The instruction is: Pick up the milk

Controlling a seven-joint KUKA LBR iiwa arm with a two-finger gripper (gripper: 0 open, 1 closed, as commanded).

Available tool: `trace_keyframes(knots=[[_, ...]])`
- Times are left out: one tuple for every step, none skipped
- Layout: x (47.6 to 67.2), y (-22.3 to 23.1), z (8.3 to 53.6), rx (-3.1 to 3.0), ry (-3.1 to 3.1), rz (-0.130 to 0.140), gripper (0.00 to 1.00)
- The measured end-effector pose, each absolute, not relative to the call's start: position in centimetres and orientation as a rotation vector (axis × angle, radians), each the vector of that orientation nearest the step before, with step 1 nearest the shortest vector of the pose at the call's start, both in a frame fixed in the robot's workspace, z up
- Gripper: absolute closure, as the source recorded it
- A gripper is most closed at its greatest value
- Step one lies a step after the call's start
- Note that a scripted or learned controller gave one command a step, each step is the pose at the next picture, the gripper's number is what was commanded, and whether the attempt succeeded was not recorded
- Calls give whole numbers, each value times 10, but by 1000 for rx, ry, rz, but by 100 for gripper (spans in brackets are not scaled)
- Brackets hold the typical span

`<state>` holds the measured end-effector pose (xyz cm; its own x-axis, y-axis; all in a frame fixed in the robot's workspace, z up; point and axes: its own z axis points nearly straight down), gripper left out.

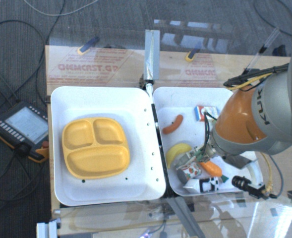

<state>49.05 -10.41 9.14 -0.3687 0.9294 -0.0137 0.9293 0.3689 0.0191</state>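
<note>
Partly hidden under the arm, the tool (finger state unclear) hovers by the milk.

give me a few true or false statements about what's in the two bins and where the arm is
1. A yellow divided tray lies in the left bin. True.
2. The sausage lies in the left bin beside the tray. False: it lies in the right bin, near its left wall.
3. The arm reaches over the right bin. True.
4. The carrot sits in one of the tray's compartments. False: it is in the right bin, near the gripper.
5. A black and white milk carton lies near the front edge of the right bin. True.
</note>
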Motion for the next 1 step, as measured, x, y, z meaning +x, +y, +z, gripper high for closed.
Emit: trace_keyframes(knots=[[490, -121, 91, 2062, 2356, 20, 0]])
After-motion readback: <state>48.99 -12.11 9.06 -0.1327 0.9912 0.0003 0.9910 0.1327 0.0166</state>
